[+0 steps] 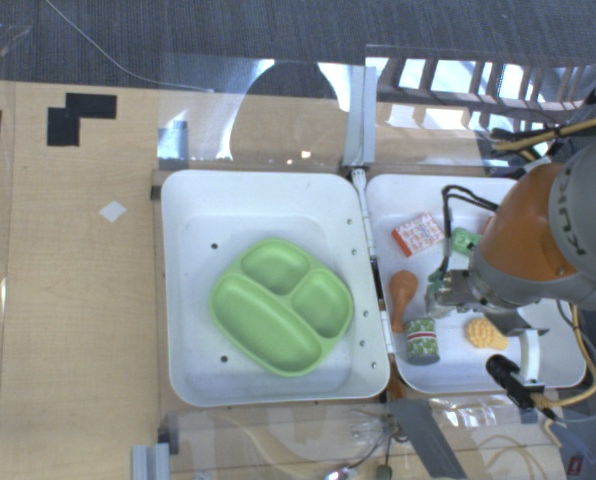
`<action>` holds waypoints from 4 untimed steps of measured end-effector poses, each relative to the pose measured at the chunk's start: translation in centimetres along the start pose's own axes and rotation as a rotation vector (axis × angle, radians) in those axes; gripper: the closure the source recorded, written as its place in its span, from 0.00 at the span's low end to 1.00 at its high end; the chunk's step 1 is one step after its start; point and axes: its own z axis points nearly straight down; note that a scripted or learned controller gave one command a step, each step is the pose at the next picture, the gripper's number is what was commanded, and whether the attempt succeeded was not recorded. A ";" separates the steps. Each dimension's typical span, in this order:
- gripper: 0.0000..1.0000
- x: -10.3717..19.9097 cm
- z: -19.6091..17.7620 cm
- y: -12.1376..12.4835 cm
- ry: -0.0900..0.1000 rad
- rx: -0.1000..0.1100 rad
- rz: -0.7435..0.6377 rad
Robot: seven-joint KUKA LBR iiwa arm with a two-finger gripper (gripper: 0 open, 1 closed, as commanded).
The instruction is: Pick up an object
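Observation:
My gripper (444, 290) hangs low over the middle of the right bin (458, 190), under the orange-banded wrist. A brown drumstick-shaped toy (404, 290) lies just left of it. A small can with a green label (421, 340) stands just below and to the left. A red-and-white box (416, 234) lies above it, next to a small green piece (464, 240). A yellow lumpy toy (486, 333) sits to the lower right, partly under the arm. Nothing visibly rests in the gripper.
The left bin (193, 208) holds a green divided plate (282, 306). A raised divider (370, 268) runs between the two bins. The arm covers the right part of the right bin.

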 end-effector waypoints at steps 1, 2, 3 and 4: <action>0.00 0.0 0.0 0.0 0.000 0.000 0.000; 0.00 -0.4 1.1 -0.5 -0.003 0.011 0.003; 0.00 -0.3 1.1 -0.5 -0.005 0.009 0.003; 0.00 -0.3 1.1 -0.5 -0.004 0.010 0.004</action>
